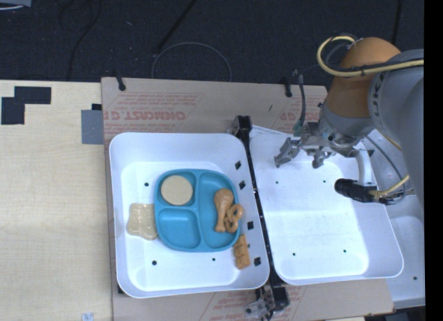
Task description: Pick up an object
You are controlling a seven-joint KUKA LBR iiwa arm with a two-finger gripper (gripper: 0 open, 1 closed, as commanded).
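At the far left lies bare pale bench top (48, 195), broad open room that runs up to the cardboard sheet (180, 108) under the bins; the left bin (131, 150) sits next, its white rim showing all round. A tan, bread-like piece (142, 221) lies on this bin's floor, touching the left edge of the blue divided tray (181, 231); the tray takes up the middle of the bin, leaving a strip of free floor along the top and bottom walls. In the tray's upper left compartment rests a round beige disc (176, 189); in the right compartment lies a knobbly golden-brown piece (227, 210), pretzel-like, though its shape is hard to read at this size. Just off the tray's lower right corner a small brown chunk (241, 252) lies on the bin floor, close to the black divider (252, 195) where the two bins meet.

Right of the divider the right bin (332, 271) shows a wide stretch of white floor. The gripper (302, 155) hangs over this bin's upper edge, near the back wall; its two fingers are spread apart, with nothing between them. The grey arm (398, 112) with its orange band (363, 70) comes in from the right, and a black part (354, 189) juts over the bin's right side.
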